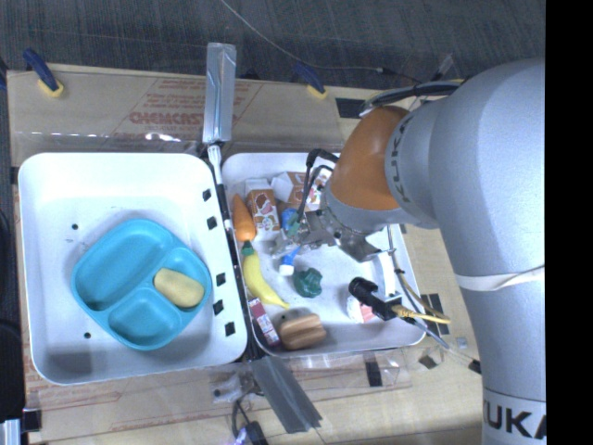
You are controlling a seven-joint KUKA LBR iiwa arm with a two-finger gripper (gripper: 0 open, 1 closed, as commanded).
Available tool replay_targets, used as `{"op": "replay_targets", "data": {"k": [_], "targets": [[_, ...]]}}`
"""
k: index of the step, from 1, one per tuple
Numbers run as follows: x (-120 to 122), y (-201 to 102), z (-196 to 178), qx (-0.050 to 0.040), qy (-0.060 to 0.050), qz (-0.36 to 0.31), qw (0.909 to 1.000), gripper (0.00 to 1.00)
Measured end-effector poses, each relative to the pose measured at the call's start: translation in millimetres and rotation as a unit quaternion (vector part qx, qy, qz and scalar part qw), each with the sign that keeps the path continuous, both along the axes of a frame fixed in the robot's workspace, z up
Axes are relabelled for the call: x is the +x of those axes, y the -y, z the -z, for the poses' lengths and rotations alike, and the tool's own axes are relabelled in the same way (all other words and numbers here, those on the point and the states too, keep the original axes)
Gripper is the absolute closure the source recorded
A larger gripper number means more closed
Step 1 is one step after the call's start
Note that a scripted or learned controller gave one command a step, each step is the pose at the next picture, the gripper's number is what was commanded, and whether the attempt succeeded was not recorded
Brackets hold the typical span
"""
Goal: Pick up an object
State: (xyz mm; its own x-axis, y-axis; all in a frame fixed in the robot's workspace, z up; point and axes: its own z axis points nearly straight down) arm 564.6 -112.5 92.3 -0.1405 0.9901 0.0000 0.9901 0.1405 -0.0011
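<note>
Right bin (408, 334) | tool (298, 235) above blue object (290, 221), near banana (260, 283) | grip unclear

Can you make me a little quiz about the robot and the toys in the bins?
1. True or false: the yellow potato lies on the blue divided plate in the left bin.
2. Which bin is the gripper reaching into? A) left bin B) right bin
3. Fill in: the banana lies just below the orange ____.

Key: 1 true. 2 B. 3 carrot.
</note>
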Motion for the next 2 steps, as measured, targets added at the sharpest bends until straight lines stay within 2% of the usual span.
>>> {"op": "replay_targets", "data": {"k": [1,2], "targets": [[70.5,-47.5,-101.6,0.0002,0.002,0.104,0.9945,1.00],[84.5,-3.3,-75.1,-0.0008,-0.001,0.130,0.9915,1.00]]}}
